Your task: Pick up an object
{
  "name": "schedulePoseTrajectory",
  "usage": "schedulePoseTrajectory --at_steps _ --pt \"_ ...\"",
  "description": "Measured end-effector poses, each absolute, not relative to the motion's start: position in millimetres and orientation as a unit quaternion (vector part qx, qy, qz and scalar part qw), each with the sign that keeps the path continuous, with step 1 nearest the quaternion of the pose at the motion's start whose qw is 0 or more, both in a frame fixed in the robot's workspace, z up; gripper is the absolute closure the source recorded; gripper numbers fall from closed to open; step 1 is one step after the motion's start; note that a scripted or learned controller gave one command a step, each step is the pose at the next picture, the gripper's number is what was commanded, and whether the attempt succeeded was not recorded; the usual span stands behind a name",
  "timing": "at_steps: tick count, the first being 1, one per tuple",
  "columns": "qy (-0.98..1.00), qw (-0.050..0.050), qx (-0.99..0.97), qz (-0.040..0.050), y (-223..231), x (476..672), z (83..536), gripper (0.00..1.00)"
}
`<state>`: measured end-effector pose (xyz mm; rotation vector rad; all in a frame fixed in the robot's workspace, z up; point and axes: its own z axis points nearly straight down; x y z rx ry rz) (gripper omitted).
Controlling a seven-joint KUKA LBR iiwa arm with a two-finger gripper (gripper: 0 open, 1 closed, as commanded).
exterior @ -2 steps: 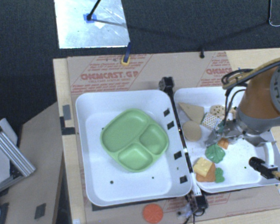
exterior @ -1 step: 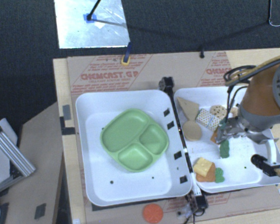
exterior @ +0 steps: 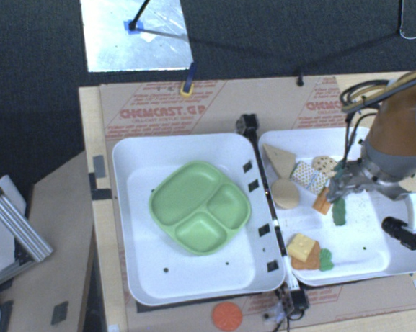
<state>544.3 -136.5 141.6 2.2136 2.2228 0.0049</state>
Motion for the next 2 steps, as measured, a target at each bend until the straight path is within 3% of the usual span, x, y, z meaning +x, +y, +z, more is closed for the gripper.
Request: schedulePoseTrajectory --at_steps 2 --pt "0.709 0.002 0.705 0.0014 -129 554.3 227 1.0"
